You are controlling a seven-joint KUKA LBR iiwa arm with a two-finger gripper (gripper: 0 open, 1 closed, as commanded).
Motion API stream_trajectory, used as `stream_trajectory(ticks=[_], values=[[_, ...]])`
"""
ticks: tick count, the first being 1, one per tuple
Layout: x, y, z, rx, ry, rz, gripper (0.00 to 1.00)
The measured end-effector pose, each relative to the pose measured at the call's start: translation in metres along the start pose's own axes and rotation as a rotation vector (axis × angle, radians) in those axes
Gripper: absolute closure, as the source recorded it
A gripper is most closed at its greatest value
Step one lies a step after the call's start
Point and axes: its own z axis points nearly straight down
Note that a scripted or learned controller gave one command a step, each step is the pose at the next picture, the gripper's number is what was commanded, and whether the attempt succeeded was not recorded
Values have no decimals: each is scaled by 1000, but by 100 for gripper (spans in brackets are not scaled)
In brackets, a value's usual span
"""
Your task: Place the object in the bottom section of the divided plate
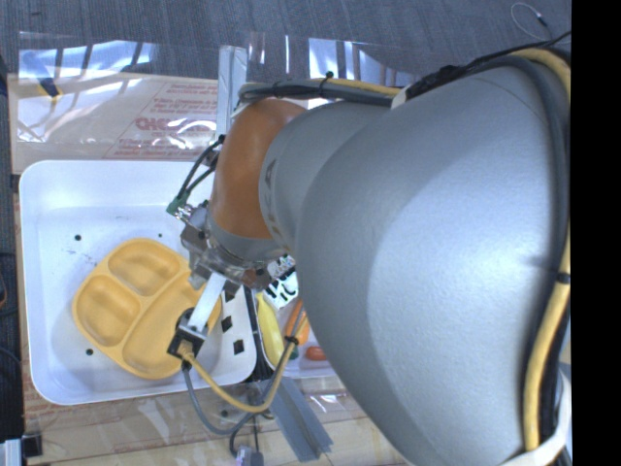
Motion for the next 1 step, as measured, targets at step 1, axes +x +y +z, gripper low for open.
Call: stream_trajectory(ticks=[1], values=[[17, 26, -46, 1, 2, -116, 100]])
